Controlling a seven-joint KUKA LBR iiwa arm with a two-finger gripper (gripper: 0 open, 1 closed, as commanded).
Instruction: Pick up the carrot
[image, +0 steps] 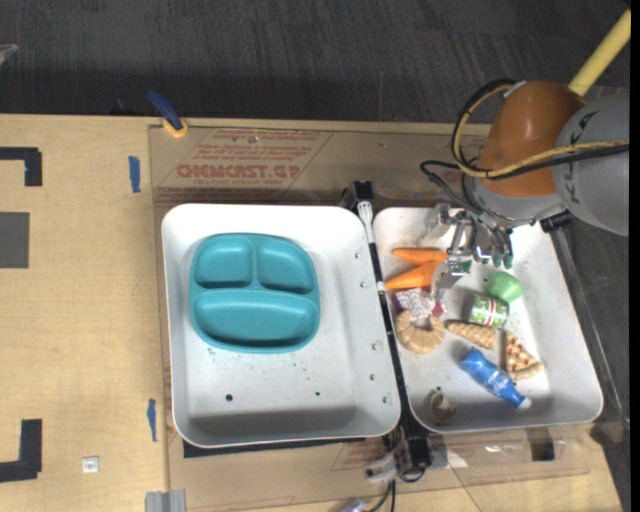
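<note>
- Hovering over the upper part of the right shallow white bin (585, 385), the metal two-finger gripper (462, 262) hangs just right of the tapered orange carrot (417, 257).
- How wide it stands, I cannot tell.
- Carrot lies flat near the bin's upper left wall, tip pointing left.
- Tight below: round waffle-patterned cookie (420, 333) and green can (489, 313) crowd in; open floor lower left.
</note>
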